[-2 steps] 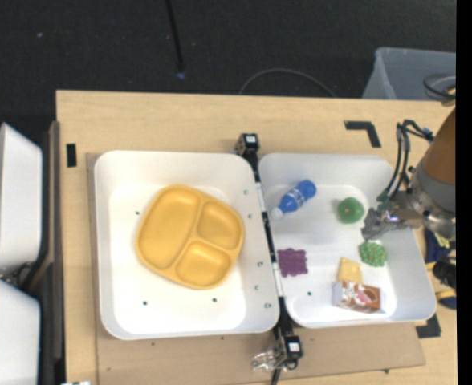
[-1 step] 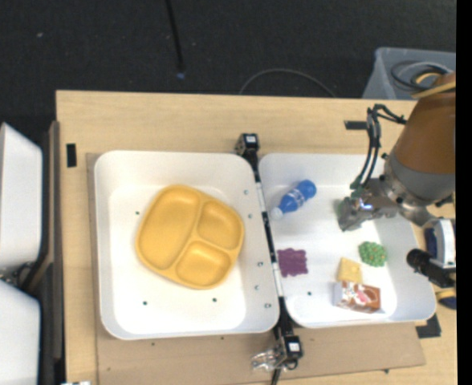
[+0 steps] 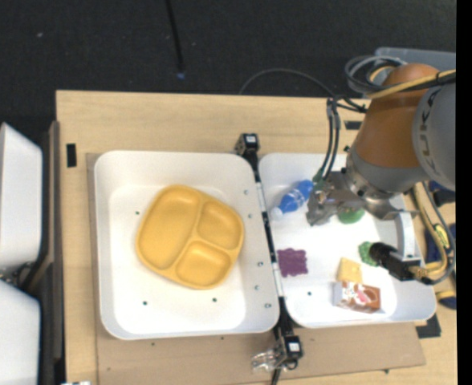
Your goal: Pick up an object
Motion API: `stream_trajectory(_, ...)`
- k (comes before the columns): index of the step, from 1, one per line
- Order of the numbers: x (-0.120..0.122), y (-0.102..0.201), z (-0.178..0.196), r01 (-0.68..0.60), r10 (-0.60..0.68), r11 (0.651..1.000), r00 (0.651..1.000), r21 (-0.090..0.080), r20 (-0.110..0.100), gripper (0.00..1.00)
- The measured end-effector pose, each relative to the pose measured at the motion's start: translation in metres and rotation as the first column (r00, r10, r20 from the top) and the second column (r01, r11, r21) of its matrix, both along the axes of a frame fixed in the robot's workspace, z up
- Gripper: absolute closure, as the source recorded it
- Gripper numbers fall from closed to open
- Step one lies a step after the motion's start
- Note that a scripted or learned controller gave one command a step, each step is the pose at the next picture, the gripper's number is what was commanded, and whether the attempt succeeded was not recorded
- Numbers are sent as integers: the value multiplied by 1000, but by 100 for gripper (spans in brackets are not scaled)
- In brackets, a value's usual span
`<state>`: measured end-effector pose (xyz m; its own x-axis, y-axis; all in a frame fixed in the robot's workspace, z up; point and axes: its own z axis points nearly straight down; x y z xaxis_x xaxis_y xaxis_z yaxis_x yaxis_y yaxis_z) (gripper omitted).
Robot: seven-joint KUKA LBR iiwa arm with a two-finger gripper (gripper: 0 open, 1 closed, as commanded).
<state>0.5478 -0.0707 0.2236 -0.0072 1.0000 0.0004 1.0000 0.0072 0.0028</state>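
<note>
camera view: the two-finger gripper (image 3: 323,207) hangs low in the right shallow white bin (image 3: 316,307), just beside a small blue plastic object (image 3: 294,198); whether its fingers are apart or together, i cannot tell. judging from this, nothing is lifted yet, so the grasp is left to do. the purple flat piece (image 3: 292,261) lies nearby, and the bin's dividing edge sits close on the left
</note>
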Motion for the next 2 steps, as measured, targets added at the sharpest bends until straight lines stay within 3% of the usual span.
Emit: stream_trajectory(2, 17, 100, -5, -1, 1, 1000, 1000, 0, 0, 100)
